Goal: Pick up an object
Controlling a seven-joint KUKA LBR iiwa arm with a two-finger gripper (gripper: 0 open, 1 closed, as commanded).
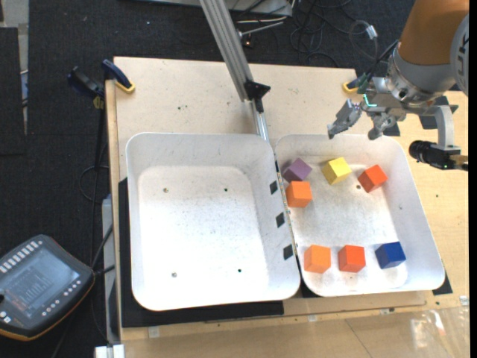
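Right bin [417,222] holds seven cubes: purple cube [297,169] touching an orange cube [299,193] near the divider; yellow cube [336,170] and red-orange cube [372,177] along the far side; orange cube [317,258], red-orange cube [352,258] and blue cube [390,254] in a row at the near side. Gripper [360,122] hangs above the bin's far rim, jaws apart, nothing between them. Left bin [149,200] beside it on the surface [186,95]. Pendant [37,286] lower left.

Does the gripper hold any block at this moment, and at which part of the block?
No, nothing is held. The gripper hangs open above the right bin's far rim, apart from every block.
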